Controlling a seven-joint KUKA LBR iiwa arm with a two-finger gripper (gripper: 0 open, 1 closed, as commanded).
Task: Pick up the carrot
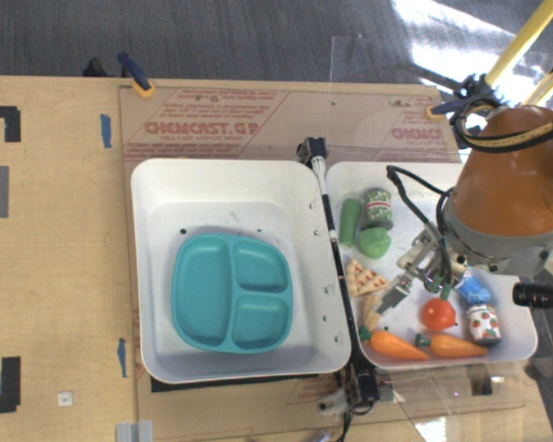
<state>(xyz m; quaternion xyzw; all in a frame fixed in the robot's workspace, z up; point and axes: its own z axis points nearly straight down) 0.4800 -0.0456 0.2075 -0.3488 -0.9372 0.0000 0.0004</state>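
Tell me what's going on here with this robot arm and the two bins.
A grey and orange robot arm reaches into the right bin, which holds toy food. Its gripper hangs over the middle of that bin, next to a pizza slice and a tomato. Two carrots lie along the near edge: one carrot on the left, another carrot beside it. Neither is lifted yet. The left bin holds a teal divided plate.

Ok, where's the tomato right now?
In the camera view the tomato sits in the right bin, near its front edge, just above the two carrots and left of the small spotted can.
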